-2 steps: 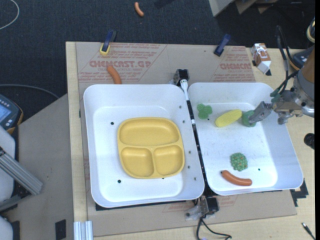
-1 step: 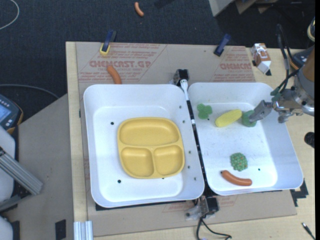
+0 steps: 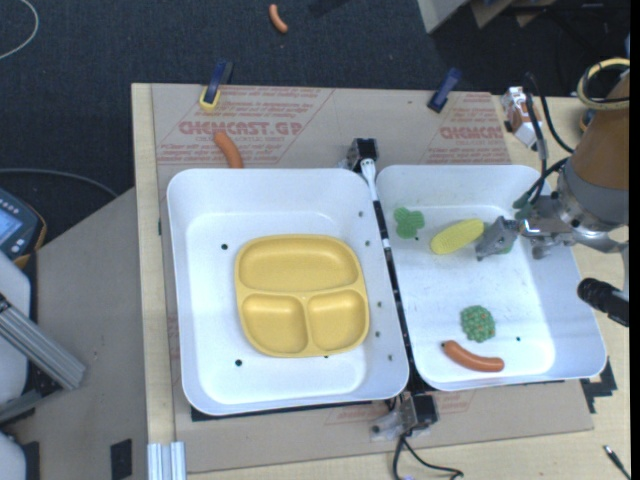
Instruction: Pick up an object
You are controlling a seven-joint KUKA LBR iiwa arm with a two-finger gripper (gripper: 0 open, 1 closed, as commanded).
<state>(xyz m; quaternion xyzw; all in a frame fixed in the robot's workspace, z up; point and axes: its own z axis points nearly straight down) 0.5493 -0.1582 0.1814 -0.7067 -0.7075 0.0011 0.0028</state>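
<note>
We are looking down on two white bins side by side. The left bin [image 3: 190, 208] is holding a yellow tray [image 3: 300, 293] with three compartments, sitting near its middle. The right bin [image 3: 560, 363] is holding the loose objects: a small green piece [image 3: 408, 222] at the upper left of that bin, a corn cob [image 3: 456, 236] just right of it, a broccoli [image 3: 477, 322] lower down near the bin's middle, and a sausage [image 3: 472, 357] below that, close to the bottom rim.

The arm [image 3: 600, 168] is reaching in from the right of the frame, and its gripper [image 3: 493, 240] is sitting low over the upper part of the right bin, with a fingertip just beside the right end of the corn cob. We are judging the fingers to be spread a little, with nothing between them; the view is too coarse for more certainty than that.

As for the task, nothing is lifted yet. Every object in the right bin is lying on the bin floor. The gripper is nearest the corn cob, so we are taking that as the likely target. What is left, as we are reading it, is the whole pick: settling over the cob, closing on it, and raising it clear.

Outside the bins, another sausage [image 3: 228, 149] is lying on the board [image 3: 300, 118] at the upper left.
</note>
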